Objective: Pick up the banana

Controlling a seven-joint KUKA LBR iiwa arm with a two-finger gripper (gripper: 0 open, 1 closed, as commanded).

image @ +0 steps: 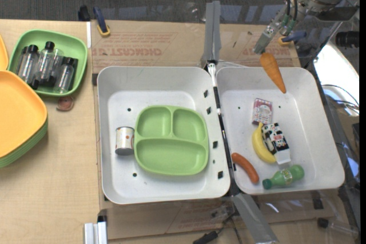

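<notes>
The yellow banana lies in the right bin, toward its front middle. A small black-and-white carton rests against the banana's right side. My gripper hangs high above the back rim of the right bin, well away from the banana. An orange carrot sits slanted just below the gripper, over the bin's back edge. Whether the carrot is held or loose is unclear.
The right bin also holds a pink-and-white packet, a red sausage and a green bottle. The left bin holds a green divided plate and a small can. At far left are a green tray of bottles and orange plates.
</notes>
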